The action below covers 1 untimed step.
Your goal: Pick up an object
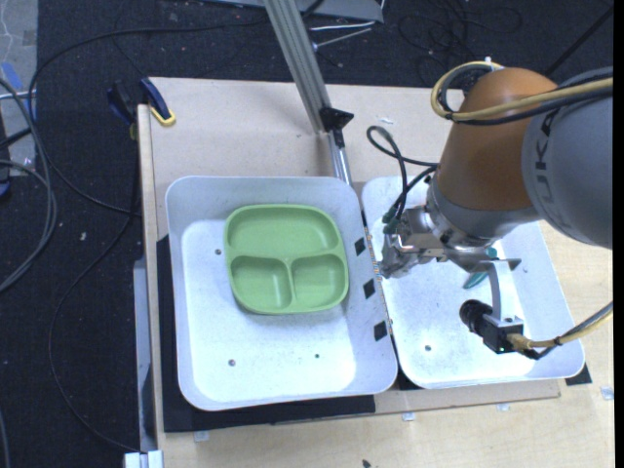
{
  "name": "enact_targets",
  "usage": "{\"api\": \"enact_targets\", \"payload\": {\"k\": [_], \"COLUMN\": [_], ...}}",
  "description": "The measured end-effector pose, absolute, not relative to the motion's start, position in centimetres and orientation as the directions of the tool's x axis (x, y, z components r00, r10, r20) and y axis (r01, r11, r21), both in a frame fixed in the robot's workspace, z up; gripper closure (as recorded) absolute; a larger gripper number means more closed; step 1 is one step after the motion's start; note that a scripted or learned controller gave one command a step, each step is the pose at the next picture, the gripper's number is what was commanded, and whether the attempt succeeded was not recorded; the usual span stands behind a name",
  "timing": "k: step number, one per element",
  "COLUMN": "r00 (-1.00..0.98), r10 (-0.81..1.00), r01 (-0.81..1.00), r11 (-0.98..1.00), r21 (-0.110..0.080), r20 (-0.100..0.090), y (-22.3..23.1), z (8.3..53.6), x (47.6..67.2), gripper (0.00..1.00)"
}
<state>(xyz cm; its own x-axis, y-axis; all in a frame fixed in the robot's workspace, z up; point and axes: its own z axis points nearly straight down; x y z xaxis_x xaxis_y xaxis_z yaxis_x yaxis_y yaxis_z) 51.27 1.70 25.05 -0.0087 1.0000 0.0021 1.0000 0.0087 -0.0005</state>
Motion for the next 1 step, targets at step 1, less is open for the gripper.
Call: {"api": "enact_targets", "payload": {"k": [1], "r00": [-0.008], "r10": [1.000], "r01": [1.000], "r11": [0.008], "r21": [-0.001], "r20": [0.001], "y": [7.21], "z": [24.24], "x": [51.90], "gripper": [1.00]}}
